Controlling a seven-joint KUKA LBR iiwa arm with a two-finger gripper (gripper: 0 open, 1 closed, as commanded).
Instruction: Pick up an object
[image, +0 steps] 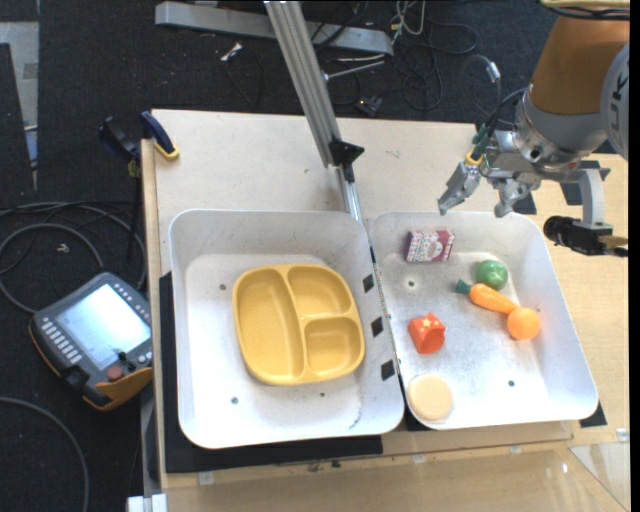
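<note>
My gripper (481, 200) hangs above the far edge of the right bin (560, 300), fingers spread apart with nothing between them. Just below and left of it lies a small pink-and-white carton (430, 245). Further into the bin sit a green ball (490, 272), an orange carrot (492, 298), an orange fruit (523, 324), a red pepper-like piece (427, 333) and a pale round cookie (431, 397).
The left bin (200, 260) holds a yellow divided plate (298, 322). A slanted metal pole (315, 100) rises from between the bins at the back. A teach pendant (95, 340) lies off the bench at left.
</note>
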